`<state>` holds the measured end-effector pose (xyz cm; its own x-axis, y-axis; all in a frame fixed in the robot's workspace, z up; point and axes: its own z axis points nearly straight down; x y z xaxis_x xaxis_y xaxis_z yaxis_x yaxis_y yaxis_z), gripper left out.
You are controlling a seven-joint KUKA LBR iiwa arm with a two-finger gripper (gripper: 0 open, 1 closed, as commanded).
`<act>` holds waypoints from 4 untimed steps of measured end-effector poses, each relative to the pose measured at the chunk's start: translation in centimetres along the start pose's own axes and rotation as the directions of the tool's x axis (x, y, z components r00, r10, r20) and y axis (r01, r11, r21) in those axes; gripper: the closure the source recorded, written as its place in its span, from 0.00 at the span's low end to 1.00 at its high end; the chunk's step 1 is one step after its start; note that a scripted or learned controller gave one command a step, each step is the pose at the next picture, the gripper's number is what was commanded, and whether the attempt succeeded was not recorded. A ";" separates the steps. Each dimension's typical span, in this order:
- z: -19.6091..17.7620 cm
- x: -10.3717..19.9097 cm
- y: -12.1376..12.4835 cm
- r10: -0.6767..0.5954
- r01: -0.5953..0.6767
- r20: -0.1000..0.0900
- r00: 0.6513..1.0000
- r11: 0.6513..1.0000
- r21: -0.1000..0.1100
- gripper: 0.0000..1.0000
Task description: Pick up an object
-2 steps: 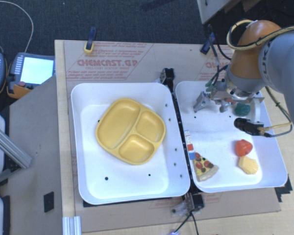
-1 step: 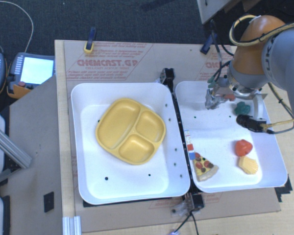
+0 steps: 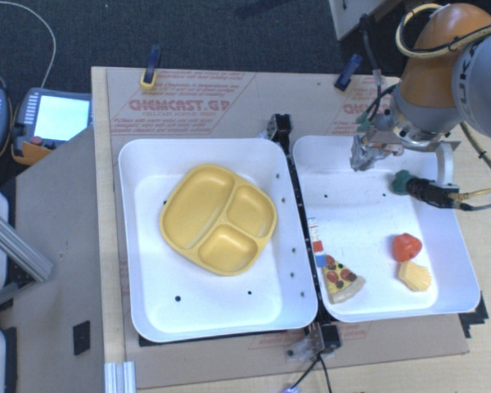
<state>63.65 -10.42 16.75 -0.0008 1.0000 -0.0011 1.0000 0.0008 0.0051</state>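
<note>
The right bin (image 3: 450,219) holds three toy foods near its front. A pizza slice (image 3: 342,280) lies by the centre divider. A red tomato-like piece (image 3: 407,246) sits further right, with a yellow wedge (image 3: 415,277) just in front of it. My gripper (image 3: 365,159) hangs over the back left part of the right bin, far from all three pieces, and nothing is visible in it. In the left bin (image 3: 139,219) lies a yellow divided plate (image 3: 219,219).
A black divider strip (image 3: 299,219) runs between the two bins. A black cable with a green end (image 3: 417,188) hangs off the arm over the back of the right bin. Clamps (image 3: 150,65) hold the cardboard base at the back.
</note>
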 end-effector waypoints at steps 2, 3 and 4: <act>-7.9 0.6 0.4 0.000 0.000 0.000 1.000 1.000 0.001 1.00; -6.6 5.7 -1.9 -0.002 0.002 -0.002 1.000 1.000 0.009 1.00; -6.8 10.7 -3.5 -0.004 0.004 -0.003 1.000 1.000 0.008 1.00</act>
<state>60.13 0.32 23.51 -0.0046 1.0000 0.0016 1.0000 0.0046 -0.0028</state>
